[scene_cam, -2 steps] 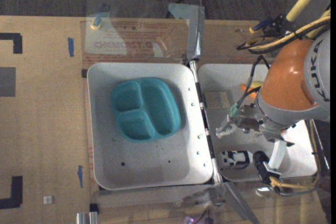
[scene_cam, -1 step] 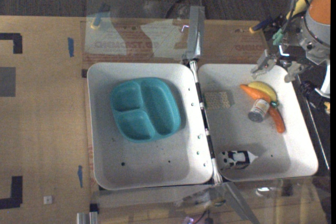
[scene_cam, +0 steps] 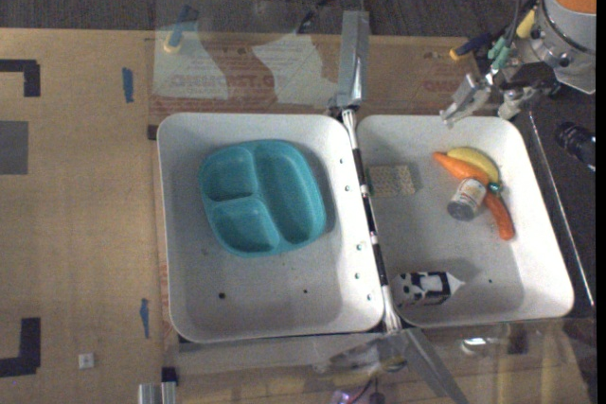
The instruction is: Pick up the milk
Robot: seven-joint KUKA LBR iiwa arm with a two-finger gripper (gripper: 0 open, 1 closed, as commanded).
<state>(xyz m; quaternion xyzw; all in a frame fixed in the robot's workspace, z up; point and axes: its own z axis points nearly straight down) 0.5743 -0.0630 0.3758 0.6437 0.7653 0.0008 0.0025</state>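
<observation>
The milk, a small black-and-white carton, is seen lying on its side in the right bin, at about 7 o'clock on the bin floor, close to the divider between the two bins. The gripper is located above the far rim of the same bin, at about 12 o'clock, well apart from the carton. Its fingers are seen spread apart, and nothing is held between them.

The step in hand is judged to be the approach; no contact with the carton has been made.

A cluster of other items is noted toward 2 o'clock in the right bin: a banana, a carrot, a small can and an orange pepper. A teal divided plate is seen in the left bin.

For the next move, the gripper would need to be carried toward 7 o'clock, past the cluster, then aligned across the narrow width of the carton and lowered. Clearance against the nearby divider wall should be checked.
</observation>
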